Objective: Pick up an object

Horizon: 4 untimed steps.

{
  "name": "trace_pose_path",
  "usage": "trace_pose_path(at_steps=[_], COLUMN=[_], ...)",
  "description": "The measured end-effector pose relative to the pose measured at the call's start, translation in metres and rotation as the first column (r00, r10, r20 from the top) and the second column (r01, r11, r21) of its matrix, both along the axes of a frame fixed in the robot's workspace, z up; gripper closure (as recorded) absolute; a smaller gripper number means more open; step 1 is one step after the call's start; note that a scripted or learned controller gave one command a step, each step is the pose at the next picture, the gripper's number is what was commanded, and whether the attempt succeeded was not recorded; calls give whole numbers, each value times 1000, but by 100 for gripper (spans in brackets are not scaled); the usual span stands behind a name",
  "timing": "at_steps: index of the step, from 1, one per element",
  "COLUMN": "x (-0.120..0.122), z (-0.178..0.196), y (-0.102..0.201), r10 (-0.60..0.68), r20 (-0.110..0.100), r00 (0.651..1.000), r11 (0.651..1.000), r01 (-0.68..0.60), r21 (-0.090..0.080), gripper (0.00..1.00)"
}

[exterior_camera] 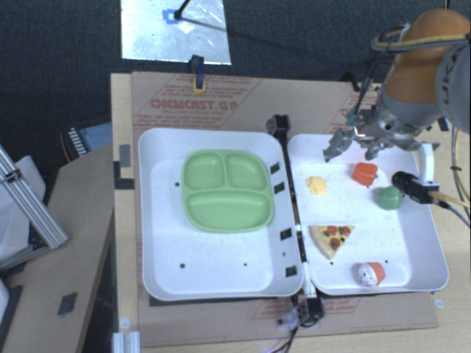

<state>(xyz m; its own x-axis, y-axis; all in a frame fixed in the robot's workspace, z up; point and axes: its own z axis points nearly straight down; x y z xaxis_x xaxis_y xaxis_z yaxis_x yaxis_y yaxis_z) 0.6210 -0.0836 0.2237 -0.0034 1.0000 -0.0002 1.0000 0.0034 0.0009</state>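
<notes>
Two shallow white bins sit side by side on the bench. One, the left bin, holds a single green divided plate with three compartments. The other, the right bin, holds five small toy foods: one pizza slice near the inner wall, one pale yellow piece above it, one red-orange piece, one green ball, and one red-and-white piece near the front edge.

One arm reaches in from the right, its orange band high above the far corner of the right bin and the grey wrist tilting down and inward. The gripper hangs over the far part of the right bin, just above the red-orange piece and near the yellow one. Its two fingers are spread wide apart with nothing between them; none of the five foods is held.
</notes>
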Motion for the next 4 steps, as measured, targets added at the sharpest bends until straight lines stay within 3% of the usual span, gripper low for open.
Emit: trace_pose_path(at_steps=[1, 3, 4], x=[-1, -2, -1], z=[-61, -139, -128], y=[-3, 0, -1], r10=[-2, -2, -2], r20=[-1, 1, 3], r00=[1000, 1000, 1000], r11=[1000, 1000, 1000], r01=[2, 2, 2], r21=[0, 0, -1], gripper=[0, 0, 100])
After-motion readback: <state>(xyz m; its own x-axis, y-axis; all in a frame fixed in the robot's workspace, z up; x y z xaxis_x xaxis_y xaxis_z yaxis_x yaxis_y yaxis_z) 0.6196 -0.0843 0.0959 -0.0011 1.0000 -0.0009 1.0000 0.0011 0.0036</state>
